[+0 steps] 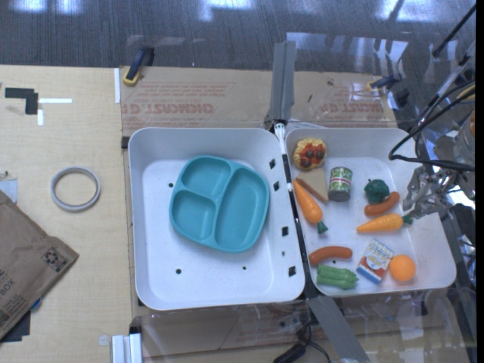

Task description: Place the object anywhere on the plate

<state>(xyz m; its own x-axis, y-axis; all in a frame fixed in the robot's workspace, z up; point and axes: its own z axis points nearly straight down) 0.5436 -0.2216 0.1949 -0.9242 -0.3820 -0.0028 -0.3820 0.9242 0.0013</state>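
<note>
A teal three-compartment plate point(219, 203) lies in the left white bin point(151, 271) with nothing on it. The right bin point(439, 271) holds several toy foods: a carrot point(309, 202), a second carrot point(380, 224), a green-labelled can point(340, 183), a broccoli point(376, 189), a sausage point(330, 254), a green pea pod point(336, 277), a small carton point(376, 262) and an orange point(403, 268). My gripper point(416, 206) hangs over the right bin's right side, just right of the second carrot's green tip. It is open, with nothing between its fingers.
A reddish-yellow toy point(310, 153) sits at the right bin's back corner. A divider ridge point(287, 203) separates the bins. A tape ring point(76, 188) and a cardboard box point(23, 271) lie on the bench at left. Cables point(446, 89) hang at the right.
</note>
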